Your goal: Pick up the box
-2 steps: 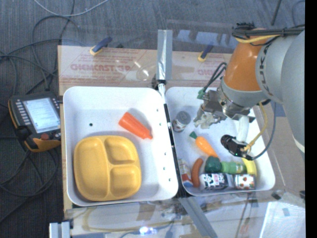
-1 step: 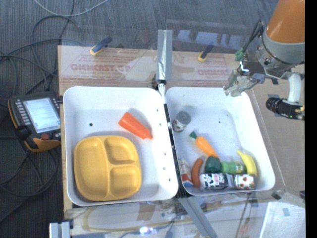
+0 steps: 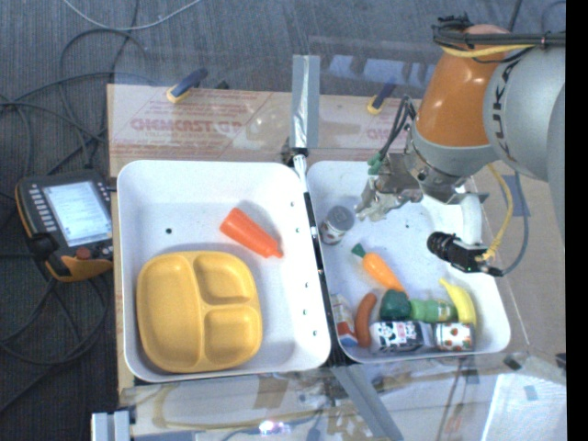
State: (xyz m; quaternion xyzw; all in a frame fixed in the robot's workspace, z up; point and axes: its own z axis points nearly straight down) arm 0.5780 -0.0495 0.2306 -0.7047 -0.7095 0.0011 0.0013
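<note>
The arm (image 3: 501, 81) is nearest the camera, its grey casing and orange band bulking in from three o'clock and hanging over the far end of the right bin (image 3: 491, 338). Next in size are the two white bins themselves: the left bin (image 3: 161, 186) carries a yellow compartment tray (image 3: 199, 310) at its seven o'clock side and an orange wedge-shaped piece (image 3: 251, 232) near its centre, towards one o'clock of the tray.

In the right bin, most things crowd the six o'clock edge. The box (image 3: 401, 335), a small carton with a black-and-white print, lies there on its side, just beside a can (image 3: 452, 335) at its three o'clock. A green item (image 3: 396, 303) sits at the box's twelve o'clock, a sausage (image 3: 366, 317) at its nine o'clock, a banana (image 3: 458, 301) towards two o'clock. A toy carrot (image 3: 378, 266) lies near the bin's centre, and a small grey round piece (image 3: 341, 219) at ten o'clock.

The gripper (image 3: 381, 202) hangs at the bin's eleven o'clock, well apart from the box. Whether it is spread or pressed together I cannot tell; nothing visible sits in it.

By my judgement the task is barely begun: the box rests untouched, and the approach, descent, grasp and lift all remain.
</note>
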